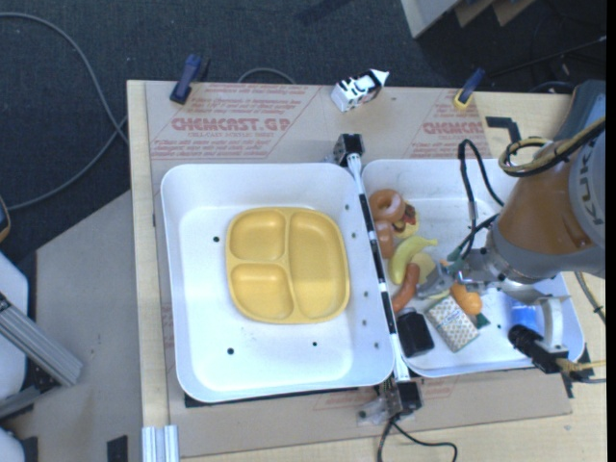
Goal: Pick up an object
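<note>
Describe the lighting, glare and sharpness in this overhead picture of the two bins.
Camera view: even, soft light with faint shadows; the left bin looks bright white but not blown out, and the yellow plate shows mild sheen. Small items in the right bin are slightly soft, and the arm at the right edge is somewhat blurred.
</note>
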You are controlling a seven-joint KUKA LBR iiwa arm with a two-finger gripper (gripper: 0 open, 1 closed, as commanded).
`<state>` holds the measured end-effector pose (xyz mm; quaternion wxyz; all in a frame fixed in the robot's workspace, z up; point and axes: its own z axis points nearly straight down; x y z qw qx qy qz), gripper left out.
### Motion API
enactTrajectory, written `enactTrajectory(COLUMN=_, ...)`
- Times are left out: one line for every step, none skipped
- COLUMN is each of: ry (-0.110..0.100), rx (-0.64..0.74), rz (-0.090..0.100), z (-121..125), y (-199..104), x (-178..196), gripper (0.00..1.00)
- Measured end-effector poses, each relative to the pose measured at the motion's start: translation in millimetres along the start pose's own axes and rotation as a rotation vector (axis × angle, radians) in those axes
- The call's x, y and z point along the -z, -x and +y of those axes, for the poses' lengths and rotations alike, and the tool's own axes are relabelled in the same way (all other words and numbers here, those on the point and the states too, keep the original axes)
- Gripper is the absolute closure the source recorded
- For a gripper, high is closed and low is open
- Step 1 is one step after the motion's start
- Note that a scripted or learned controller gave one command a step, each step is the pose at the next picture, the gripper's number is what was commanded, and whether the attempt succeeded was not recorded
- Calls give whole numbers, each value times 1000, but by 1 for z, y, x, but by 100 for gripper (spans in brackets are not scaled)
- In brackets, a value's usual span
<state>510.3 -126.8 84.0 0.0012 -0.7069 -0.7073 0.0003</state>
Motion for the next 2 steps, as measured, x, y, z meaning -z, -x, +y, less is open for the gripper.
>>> enactTrajectory(ry=2, rx=-2, rz=0, z=1, y=0, x=10, gripper=100)
enactTrajectory(ry=4, rx=2, rz=0, z=33, y=-98, x=101, gripper=100)
